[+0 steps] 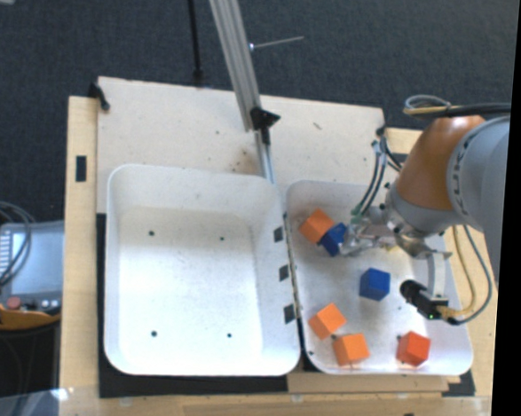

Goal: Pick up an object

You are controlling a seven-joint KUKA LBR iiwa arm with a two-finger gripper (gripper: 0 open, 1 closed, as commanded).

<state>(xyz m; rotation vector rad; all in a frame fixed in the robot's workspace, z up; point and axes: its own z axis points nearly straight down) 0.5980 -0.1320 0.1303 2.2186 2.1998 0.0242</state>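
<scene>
Gripper point(352, 240) down in right bin point(464, 355), tips right beside a blue cube point(332, 241) that touches an orange cube point(315, 226); can't tell its state. Second blue cube point(374, 284) mid-bin, three more orange ones along the near edge.

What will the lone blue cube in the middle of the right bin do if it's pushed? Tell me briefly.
The blue cube has flat faces, so it would probably slide, not roll. It looks solid, so likely stiff. Standing apart from the orange cubes on the right bin floor, a push should move it alone.
</scene>
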